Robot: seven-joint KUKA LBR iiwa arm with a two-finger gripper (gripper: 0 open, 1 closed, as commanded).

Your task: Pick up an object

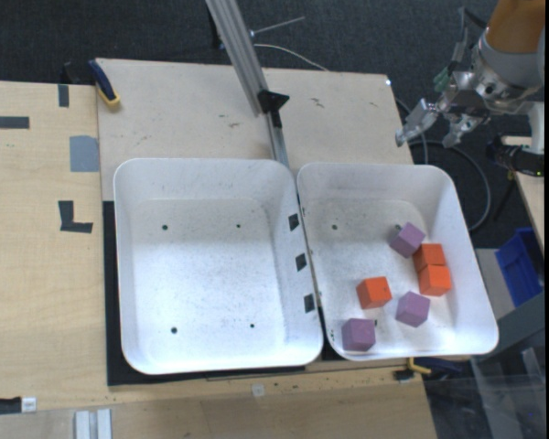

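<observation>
Camera view is showing the end effector [430, 122] hanging up at 2 o'clock, fingers spread, gripping nothing. Blocks are sitting in the right bin [457, 199] around 4 o'clock; the two orange blocks [433, 269] are touching, so it's probably risking a jammed or double grab.

no readable text, labels, brands or numbers on any surface (bins, bench, blocks alike)

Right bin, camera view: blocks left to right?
In the right bin: purple block at the front edge → lone orange block → the other two purple blocks, overlapping in x, order unclear → two touching orange blocks → gripper is up beyond the bin.
</observation>
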